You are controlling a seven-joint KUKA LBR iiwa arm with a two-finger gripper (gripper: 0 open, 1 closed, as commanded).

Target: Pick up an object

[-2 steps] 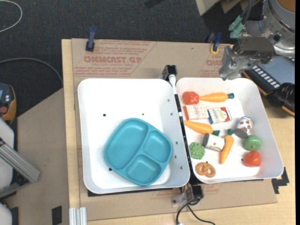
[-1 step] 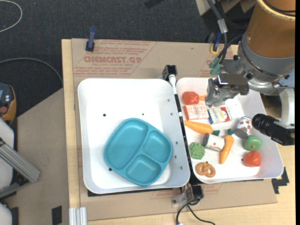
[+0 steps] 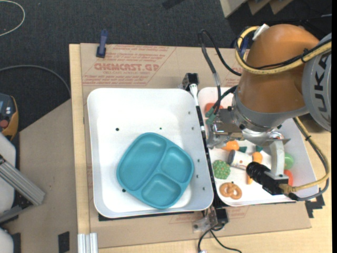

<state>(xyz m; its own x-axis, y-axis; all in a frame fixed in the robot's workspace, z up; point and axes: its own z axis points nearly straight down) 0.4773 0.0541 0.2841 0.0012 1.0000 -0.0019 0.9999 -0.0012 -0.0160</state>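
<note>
The arm (image 3: 274,73) reaches in from the right and hangs low over the right bin (image 3: 263,194), bent down over the small toys. The gripper (image 3: 247,141) sits among them, too hidden to tell how it stands. A green bumpy ball (image 3: 221,168), a brown pretzel (image 3: 230,190) and an orange piece (image 3: 232,146) lie close by. The blue tray (image 3: 155,168) lies in the left bin (image 3: 137,107). To do well, it should aim at one toy that lies alone, like the ball, and come straight down.

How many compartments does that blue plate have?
3. The blue plate in the left bin has one long compartment along its left side, one at the upper right and one at the lower right.
</note>
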